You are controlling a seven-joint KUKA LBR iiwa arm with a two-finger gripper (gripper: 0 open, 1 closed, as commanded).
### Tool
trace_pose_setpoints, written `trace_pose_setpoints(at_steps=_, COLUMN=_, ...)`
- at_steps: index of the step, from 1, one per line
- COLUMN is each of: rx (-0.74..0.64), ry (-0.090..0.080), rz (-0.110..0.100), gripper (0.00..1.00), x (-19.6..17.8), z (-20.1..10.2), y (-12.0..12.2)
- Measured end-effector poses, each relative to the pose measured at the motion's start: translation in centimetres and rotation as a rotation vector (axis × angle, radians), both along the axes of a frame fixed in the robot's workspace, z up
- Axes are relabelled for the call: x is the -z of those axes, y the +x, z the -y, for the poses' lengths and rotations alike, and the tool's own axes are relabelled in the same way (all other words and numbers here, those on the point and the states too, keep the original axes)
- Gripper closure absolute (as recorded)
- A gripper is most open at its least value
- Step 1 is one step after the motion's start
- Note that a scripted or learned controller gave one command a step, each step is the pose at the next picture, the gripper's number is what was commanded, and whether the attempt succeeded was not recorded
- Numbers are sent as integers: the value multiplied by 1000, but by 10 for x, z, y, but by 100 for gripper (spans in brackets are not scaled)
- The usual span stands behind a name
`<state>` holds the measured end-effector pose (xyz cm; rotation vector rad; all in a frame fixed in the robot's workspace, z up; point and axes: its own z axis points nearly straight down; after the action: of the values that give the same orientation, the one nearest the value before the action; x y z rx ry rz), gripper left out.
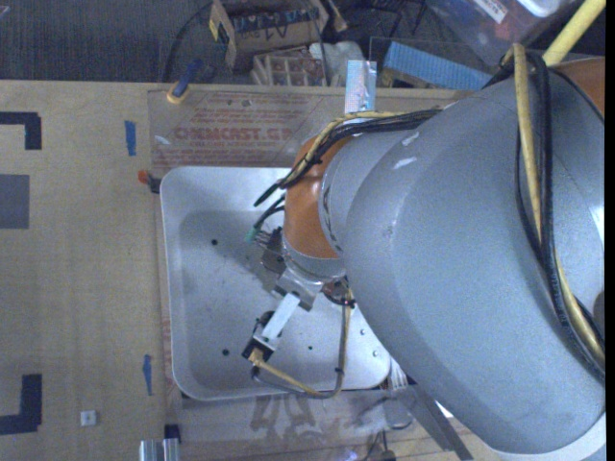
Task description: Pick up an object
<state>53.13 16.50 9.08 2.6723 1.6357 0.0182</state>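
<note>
Our wooden bench (77, 286) carries a white bin (192, 286), mostly covered by the grey arm (452, 257). The gripper (281, 262) hangs over the bin floor (open or closed, we cannot tell), and whatever lies beneath is hidden. The reddish print (231, 133) beside the bin reads CHEMCAST.

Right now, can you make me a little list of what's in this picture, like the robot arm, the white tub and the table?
arm: big and grey, with an orange band, reaching in from the right
gripper: low over the middle of the bin, partly hidden by the arm
bin: white and shallow, on the bench
in the bin: a few dark specks, too small to tell what they are
bench: pale wood with blue tape marks
holding anything: cannot tell
</note>
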Motion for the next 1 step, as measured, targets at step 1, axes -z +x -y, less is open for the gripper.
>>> trace_pose_setpoints(at_steps=1, rx=378, ry=3, rz=-17, gripper=100, x=-81, z=20, y=25)
